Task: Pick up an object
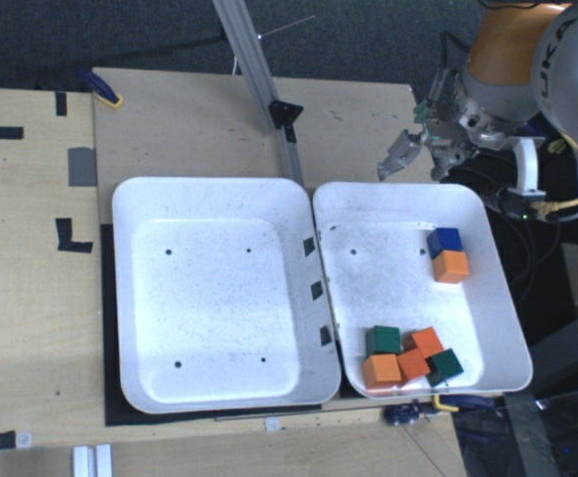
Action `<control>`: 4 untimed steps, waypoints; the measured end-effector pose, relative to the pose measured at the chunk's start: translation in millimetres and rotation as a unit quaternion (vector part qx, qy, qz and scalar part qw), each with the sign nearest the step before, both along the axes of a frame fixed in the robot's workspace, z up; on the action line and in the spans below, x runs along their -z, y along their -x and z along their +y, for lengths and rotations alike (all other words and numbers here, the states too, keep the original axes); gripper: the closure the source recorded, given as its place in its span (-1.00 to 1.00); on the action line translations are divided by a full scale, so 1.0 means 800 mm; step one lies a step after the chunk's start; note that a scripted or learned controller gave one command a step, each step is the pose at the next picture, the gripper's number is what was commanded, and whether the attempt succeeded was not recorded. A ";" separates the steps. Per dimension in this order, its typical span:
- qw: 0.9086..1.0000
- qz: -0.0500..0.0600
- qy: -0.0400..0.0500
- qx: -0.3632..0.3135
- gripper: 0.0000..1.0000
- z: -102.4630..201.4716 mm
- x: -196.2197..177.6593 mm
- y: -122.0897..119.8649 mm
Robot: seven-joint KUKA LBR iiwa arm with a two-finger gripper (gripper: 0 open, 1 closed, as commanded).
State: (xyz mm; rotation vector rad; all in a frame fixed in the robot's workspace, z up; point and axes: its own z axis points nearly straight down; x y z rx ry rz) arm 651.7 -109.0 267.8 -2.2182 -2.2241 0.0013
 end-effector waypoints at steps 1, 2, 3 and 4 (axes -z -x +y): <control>1.000 0.000 0.000 0.000 -1.00 0.000 0.000 0.000; 1.000 0.003 0.000 0.000 -1.00 0.001 0.058 0.010; 1.000 0.003 0.000 0.000 -1.00 0.013 0.121 0.008; 1.000 0.003 0.001 0.000 -1.00 0.009 0.182 0.001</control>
